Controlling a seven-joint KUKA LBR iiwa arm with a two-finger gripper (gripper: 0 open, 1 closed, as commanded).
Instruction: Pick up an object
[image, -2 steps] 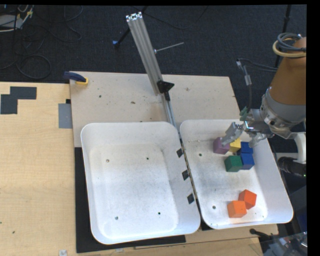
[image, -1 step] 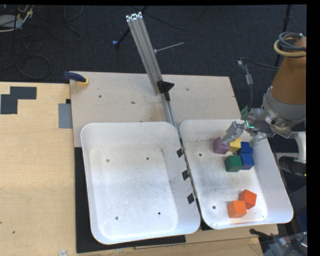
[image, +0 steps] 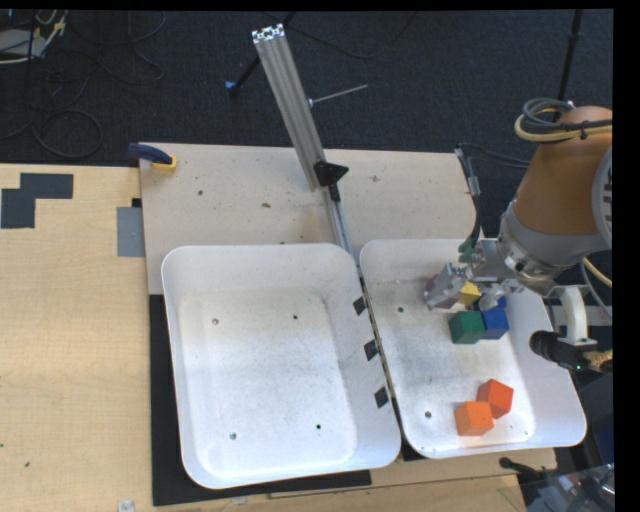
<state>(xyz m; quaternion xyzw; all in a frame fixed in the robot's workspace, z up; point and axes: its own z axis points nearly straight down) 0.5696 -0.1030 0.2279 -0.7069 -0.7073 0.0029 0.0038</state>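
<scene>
Camera view: claw (image: 447, 290) low in the right bin (image: 420, 420) beside the yellow block (image: 468, 293); whether it is apart or together I cannot tell. Centre on one block before closing.

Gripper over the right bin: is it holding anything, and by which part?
Cannot be told. The gripper sits low by the yellow block, above the green block and blue block.

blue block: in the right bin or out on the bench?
In. The blue block sits on the floor of the right bin, touching the green block, just below the hand.
</scene>
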